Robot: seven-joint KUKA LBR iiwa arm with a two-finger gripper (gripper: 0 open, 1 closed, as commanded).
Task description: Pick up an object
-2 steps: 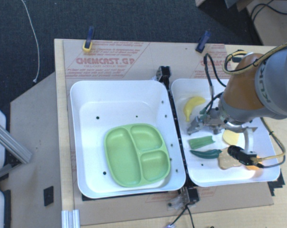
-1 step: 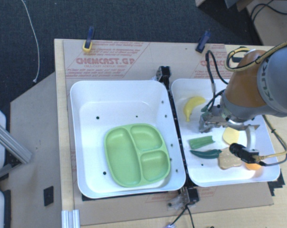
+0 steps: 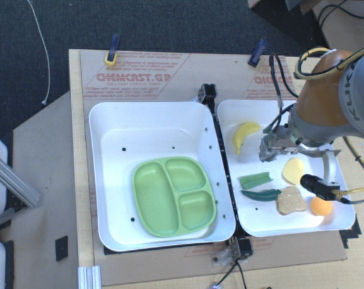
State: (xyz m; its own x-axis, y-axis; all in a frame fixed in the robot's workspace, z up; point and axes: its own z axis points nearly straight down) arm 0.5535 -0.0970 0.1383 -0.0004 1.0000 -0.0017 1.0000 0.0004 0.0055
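Note:
The right bin (image 3: pixel 254 224) holds a yellow banana (image 3: pixel 244 135), a pale yellow round piece (image 3: pixel 293 171), a light green flat piece (image 3: pixel 255 180), a dark green pepper (image 3: pixel 261 194), a tan bread-shaped piece (image 3: pixel 291 201) and an orange ball (image 3: pixel 321 207). My gripper (image 3: pixel 270 151) hangs over the upper middle of that bin, right of the banana and above the light green piece. Nothing shows between its fingers. The wrist hides the bin's back right part.
The left bin (image 3: pixel 103 131) bears a green divided tray (image 3: pixel 173 194) in its front half. A black clamp (image 3: pixel 207 93) sits at the back between the bins. Blue clips (image 3: pixel 257 52) and cables lie on the board behind.

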